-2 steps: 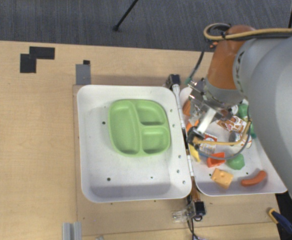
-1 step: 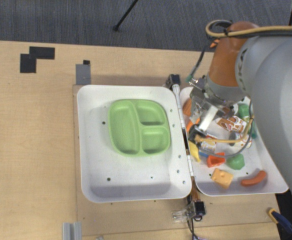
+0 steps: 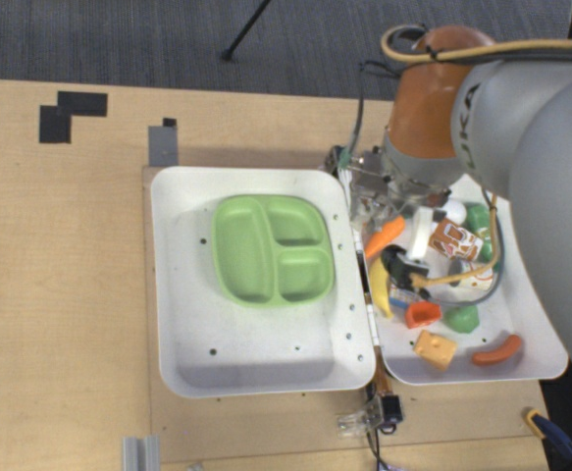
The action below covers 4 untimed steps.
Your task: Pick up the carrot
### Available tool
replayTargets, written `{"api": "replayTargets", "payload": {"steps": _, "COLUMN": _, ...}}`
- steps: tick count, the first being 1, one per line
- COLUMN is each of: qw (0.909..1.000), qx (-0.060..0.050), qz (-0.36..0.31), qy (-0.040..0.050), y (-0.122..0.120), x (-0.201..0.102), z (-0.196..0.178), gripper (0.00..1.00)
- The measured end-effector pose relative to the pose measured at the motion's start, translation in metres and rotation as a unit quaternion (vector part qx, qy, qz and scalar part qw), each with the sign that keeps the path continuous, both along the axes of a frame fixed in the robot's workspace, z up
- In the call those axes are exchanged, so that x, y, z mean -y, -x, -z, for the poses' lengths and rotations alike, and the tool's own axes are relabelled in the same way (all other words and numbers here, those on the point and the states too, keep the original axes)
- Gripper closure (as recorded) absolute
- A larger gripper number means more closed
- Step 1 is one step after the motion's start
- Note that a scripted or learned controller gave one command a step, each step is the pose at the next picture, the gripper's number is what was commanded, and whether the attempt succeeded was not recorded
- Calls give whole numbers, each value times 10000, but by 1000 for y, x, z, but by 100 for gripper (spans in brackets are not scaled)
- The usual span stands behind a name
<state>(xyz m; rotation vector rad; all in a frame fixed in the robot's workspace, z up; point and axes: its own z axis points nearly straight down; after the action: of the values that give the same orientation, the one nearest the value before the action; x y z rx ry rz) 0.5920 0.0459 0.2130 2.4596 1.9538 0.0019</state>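
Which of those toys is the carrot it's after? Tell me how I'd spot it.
Look in the right-hand white bin, the crowded one beside the bin with the green divided plate. Near that bin's upper left, just under the arm's orange band, lies the carrot: a slim orange spike, tilted. The red sausage and yellow banana nearby differ in colour.

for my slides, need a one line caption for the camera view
KUKA arm's gripper reaches toward the carrot in the cluttered right bin; a green divided plate sits in the left bin.

Orange carrot (image 3: 385,236) beside a yellow banana (image 3: 379,292) — white bins (image 3: 182,361) (one bears a green tray (image 3: 269,250)), tan worktop (image 3: 60,292).
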Motion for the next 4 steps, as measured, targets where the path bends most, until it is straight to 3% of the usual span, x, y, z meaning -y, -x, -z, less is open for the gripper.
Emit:
{"api": "replayTargets", "payload": {"steps": 1, "qw": 9983, "qx": 11, "qz": 582, "qy": 5, "y": 58, "x": 76, "z": -91, "gripper": 100}}
{"api": "replayTargets", "payload": {"steps": 2, "qw": 9983, "qx": 4, "qz": 576, "qy": 0, "y": 58, "x": 75, "z": -90, "gripper": 0}}
{"api": "replayTargets", "payload": {"steps": 3, "qw": 9980, "qx": -9, "qz": -633, "qy": 0, "y": 1, "x": 30, "z": 13, "gripper": 0}}
{"api": "replayTargets", "payload": {"steps": 4, "qw": 9916, "qx": 5, "qz": -1293, "qy": 8, "y": -23, "x": 95, "z": 19, "gripper": 0}}
